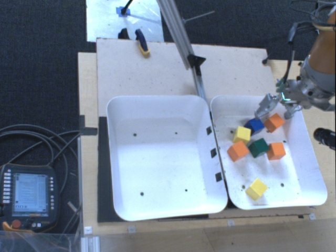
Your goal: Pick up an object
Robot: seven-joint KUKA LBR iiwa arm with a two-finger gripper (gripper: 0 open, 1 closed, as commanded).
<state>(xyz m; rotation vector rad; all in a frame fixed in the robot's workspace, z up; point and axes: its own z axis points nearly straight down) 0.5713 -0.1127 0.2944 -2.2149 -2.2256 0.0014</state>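
The right bin [310, 185] holds several small blocks. A blue block [255, 125] and an orange block [274, 122] lie near its back, with a yellow block [242, 134] just left of them. Further forward are an orange block [238, 150], a green block [258, 147] and another orange block [276, 150]. A second yellow block [256, 188] lies alone near the front. My gripper [277, 109] hangs over the back of this bin, just above the blue and orange blocks. Its fingers [264, 107] are spread open with nothing between them.
The left bin [118, 140] stands beside the right one. A slanted metal pole [176, 25] runs from the top to the seam between the bins. A yellow and blue tool [142, 42] lies on the back board. A teach pendant [29, 196] with cables sits at lower left.
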